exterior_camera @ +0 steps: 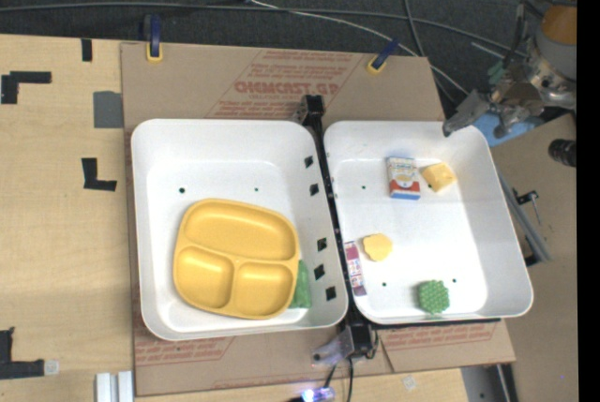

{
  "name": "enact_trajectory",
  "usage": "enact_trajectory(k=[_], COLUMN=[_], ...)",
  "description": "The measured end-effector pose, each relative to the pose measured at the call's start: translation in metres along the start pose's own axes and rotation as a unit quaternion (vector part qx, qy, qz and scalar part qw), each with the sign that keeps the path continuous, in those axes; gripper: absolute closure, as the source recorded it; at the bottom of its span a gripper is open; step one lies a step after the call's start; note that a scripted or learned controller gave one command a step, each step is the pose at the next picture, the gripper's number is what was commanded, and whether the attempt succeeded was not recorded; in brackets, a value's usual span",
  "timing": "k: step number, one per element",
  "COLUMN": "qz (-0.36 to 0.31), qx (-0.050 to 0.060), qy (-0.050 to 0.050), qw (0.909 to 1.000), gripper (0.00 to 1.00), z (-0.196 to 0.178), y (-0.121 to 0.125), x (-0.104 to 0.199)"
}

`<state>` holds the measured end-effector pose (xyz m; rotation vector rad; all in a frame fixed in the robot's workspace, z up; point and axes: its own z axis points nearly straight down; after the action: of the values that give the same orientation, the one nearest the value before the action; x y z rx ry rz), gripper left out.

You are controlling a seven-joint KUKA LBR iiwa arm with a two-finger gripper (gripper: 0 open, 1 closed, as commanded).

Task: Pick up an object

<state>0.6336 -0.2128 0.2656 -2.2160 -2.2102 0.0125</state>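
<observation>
Two shallow white plastic bins sit side by side on a sheet of brown cardboard, and the black divider (323, 203) where their rims meet serves as the landmark here.

Left of the divider, the left bin (155, 147) holds a yellow plastic plate with three compartments (236, 258), lying flat toward the near side. A small green object (302, 286) is wedged between the plate's right edge and the bin wall, just beside the divider; it is mostly hidden, and a grasp there would likely scrape the plate or the wall.

Just right of the divider, in the right bin (506, 292), a thin dark pink packet (353, 264) lies against the wall, flat and awkward to pinch. Next comes a small yellow rounded piece (377, 246), then a small white, red and blue carton (403, 176) farther back, with a yellow wedge-shaped piece (438, 176) just beside it. A green bumpy round object (432, 296) sits near the front edge. The carton and wedge are close enough that fingers descending on one could nudge the other away.

Far right of the divider, the grey arm's gripper (506, 105) hangs above the back right corner of the right bin, apart from every object and holding nothing. I cannot tell whether it is spread or closed from this angle. Any of these loose things could be the pick, but none has been approached yet. The small pieces may slide on the smooth bin floor, and a descent too near the rim could strike the wall.
</observation>
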Motion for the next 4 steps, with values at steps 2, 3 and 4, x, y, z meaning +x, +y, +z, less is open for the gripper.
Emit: enact_trajectory(k=[2,3,4], qz=[-0.002,-0.001,-0.002], qx=[-0.005,-0.004,-0.004], qy=[-0.002,-0.002,-0.001], qw=[1.0,1.0,1.0], gripper=[0.0,0.0,0.0], z=[0.035,0.092,0.156], y=[0.001,-0.007,-0.007], x=[0.006,0.0,0.005])
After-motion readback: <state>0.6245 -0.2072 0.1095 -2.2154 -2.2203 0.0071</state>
